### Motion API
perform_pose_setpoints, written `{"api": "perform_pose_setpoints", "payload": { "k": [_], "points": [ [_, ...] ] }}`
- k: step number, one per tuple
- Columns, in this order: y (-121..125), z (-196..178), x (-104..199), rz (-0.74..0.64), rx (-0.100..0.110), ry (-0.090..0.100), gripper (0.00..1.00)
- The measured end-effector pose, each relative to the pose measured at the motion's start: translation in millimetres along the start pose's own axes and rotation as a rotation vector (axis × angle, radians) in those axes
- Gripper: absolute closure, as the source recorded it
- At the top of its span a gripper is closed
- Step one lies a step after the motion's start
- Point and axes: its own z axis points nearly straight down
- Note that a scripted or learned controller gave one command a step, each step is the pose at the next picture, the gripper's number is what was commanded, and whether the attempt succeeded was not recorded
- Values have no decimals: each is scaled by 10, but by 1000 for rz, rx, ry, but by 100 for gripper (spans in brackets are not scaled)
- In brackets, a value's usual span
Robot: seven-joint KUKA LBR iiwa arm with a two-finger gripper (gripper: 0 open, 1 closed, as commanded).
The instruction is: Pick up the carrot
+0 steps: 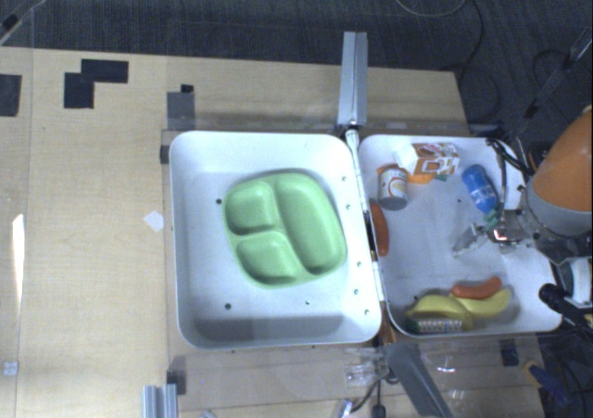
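At the right bin's [408, 314] nine o'clock edge, carrot [379, 227] is lying untouched; gripper [471, 238] is hovering mid-bin, fingers spread, pinching nothing. Pick not started.

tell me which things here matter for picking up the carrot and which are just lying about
For the job:
carrot, against the right bin's left wall
tool

Lying about:
green plate
banana
blue bottle
small can

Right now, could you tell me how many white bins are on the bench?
2. The left bin holds a green tray. The right bin, touching it, holds the carrot along its left wall, a banana and other items.
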Motion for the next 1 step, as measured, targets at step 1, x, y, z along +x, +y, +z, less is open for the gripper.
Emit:
{"api": "perform_pose_setpoints", "payload": {
  "k": [1],
  "points": [
    [23,-112,6,-3,-5,-1,100]
  ]
}}
